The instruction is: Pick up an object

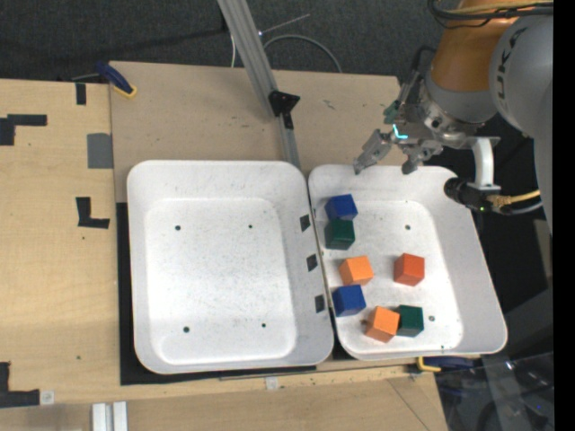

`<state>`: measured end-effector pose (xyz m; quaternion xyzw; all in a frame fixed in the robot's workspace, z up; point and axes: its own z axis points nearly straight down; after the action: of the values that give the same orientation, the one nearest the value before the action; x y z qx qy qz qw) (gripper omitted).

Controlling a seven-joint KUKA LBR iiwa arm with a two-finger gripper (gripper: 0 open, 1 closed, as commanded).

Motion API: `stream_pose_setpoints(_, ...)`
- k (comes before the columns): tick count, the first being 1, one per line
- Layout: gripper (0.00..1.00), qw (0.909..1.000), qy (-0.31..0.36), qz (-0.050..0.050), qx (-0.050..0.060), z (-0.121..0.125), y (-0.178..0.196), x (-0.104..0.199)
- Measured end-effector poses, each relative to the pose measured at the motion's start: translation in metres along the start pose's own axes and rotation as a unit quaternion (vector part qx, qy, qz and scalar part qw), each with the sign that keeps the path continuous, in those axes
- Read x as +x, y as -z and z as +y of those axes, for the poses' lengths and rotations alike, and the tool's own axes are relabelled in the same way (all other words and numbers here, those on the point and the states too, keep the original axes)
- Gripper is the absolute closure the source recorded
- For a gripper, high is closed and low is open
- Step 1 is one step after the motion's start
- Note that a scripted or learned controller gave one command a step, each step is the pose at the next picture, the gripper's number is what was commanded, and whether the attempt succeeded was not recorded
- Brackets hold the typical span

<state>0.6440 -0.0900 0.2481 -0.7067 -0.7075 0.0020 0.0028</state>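
Wooden desk point(207, 115) carries two white bins, and over the right bin's point(449, 187) far edge the claw point(391, 158) hangs wide and unladen, nothing picked, the blue cube point(340, 207) lying nearest.

One fixed camera, mounted above the table point(207, 106), looks down at a slant. Far enough off to take in both white bins: left bin point(144, 241) and right bin point(467, 268). The arm point(490, 52) enters from frame right.
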Motion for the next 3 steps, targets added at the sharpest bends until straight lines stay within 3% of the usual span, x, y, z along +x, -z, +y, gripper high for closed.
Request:
stream_pose_setpoints(1,0.00,1.0000,0.001,0.000,-0.003,0.001,0.003,0.000)
stream_pose_setpoints(3,0.00,1.0000,0.000,-0.001,0.000,0.013,-0.102,-0.006)
